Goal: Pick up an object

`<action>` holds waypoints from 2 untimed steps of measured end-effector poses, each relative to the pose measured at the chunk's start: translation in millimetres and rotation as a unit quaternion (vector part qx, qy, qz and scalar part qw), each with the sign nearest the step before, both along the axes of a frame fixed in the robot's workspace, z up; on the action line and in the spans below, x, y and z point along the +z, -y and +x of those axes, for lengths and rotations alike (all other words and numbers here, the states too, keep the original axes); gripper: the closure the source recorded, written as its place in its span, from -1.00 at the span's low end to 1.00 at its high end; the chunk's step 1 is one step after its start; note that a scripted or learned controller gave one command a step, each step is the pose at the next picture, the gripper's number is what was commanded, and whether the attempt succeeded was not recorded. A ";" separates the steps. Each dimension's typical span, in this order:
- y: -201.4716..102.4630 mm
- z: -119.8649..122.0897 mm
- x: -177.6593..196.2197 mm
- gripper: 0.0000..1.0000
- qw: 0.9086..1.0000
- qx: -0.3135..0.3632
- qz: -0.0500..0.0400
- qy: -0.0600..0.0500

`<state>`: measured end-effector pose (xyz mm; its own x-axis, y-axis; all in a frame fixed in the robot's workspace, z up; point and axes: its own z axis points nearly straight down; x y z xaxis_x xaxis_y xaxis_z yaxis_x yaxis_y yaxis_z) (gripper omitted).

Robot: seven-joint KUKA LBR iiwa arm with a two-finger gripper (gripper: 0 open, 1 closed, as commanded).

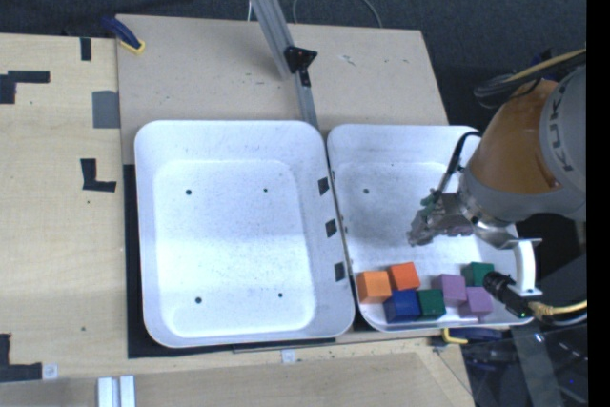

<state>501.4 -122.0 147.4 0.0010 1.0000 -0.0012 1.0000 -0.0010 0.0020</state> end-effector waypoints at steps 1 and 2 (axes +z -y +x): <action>44.3 -15.0 -49.6 1.00 1.000 -0.001 0.000 -0.005; 41.3 -12.6 -47.3 -1.00 1.000 0.001 0.001 -0.002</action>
